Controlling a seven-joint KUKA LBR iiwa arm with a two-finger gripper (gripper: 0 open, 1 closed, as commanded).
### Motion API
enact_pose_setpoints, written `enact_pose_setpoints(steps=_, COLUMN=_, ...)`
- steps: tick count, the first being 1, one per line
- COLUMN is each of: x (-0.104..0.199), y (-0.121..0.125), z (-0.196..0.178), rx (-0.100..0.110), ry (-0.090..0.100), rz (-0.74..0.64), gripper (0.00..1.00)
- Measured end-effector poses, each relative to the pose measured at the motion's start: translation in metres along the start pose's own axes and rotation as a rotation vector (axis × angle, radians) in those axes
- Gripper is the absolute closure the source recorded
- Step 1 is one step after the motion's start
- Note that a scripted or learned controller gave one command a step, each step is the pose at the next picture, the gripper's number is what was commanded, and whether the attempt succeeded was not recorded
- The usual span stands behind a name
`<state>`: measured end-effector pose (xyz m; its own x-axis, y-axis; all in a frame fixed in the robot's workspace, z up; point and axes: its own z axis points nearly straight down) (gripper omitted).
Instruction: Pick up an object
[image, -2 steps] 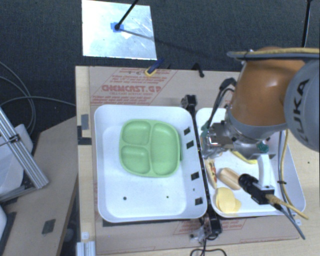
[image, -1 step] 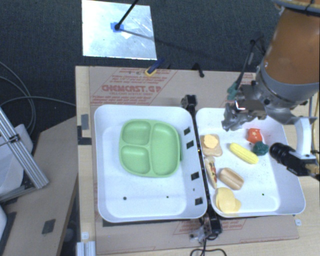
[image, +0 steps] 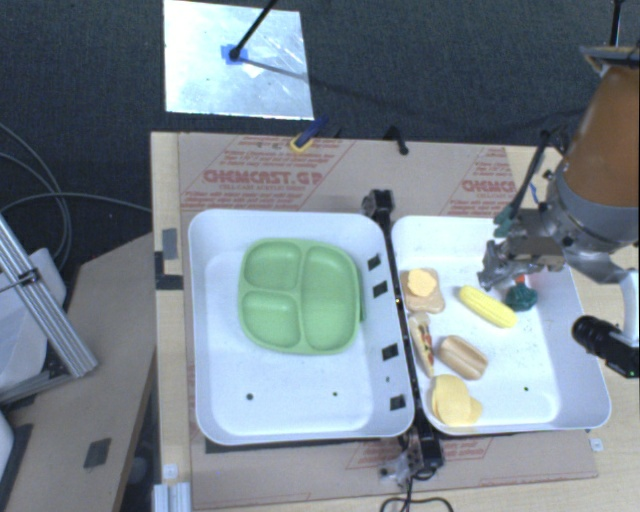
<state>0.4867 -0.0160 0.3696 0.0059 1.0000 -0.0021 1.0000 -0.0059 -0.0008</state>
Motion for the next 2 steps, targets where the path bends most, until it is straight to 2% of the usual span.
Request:
enact_pose_setpoints(steps=1, x=0.073, y=0.008, z=0.034, rx=0.0, ry=0.004, rz=-0.016, gripper=1.0)
enact_pose_setpoints(steps=2, x=0.069, y=0.009, z=0.02, rx=-0.005, ry=0.003, rz=-0.012, gripper=1.0)
